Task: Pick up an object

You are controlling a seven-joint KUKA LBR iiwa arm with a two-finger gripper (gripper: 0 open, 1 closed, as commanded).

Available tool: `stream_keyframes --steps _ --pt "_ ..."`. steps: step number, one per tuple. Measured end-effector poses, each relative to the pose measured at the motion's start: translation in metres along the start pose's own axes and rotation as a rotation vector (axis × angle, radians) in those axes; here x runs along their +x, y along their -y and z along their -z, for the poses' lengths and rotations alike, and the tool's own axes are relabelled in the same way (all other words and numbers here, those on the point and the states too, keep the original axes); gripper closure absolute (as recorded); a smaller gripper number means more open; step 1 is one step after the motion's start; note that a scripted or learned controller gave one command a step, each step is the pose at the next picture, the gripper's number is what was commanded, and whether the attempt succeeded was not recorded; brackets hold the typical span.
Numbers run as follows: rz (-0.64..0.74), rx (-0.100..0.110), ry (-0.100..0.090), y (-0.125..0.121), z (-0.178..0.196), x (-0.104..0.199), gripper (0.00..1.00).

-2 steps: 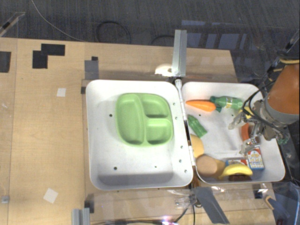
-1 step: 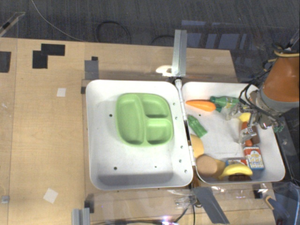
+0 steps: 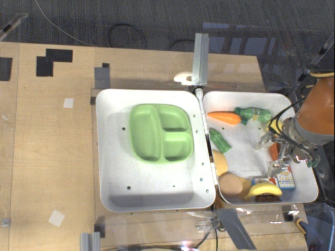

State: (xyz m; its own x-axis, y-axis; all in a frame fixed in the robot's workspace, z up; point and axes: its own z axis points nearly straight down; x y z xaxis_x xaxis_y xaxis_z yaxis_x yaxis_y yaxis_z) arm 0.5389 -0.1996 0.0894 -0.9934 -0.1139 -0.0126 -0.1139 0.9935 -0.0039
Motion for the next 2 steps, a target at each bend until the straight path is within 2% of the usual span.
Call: stream_keyframes --steps 1,2 --pt "0.008 0.005 0.013 -0.0005 0.0147 -0.0051 1.0" --pt "0.008 0.004 0.012 -0.0009 0.0141 -0.0049 0.0"
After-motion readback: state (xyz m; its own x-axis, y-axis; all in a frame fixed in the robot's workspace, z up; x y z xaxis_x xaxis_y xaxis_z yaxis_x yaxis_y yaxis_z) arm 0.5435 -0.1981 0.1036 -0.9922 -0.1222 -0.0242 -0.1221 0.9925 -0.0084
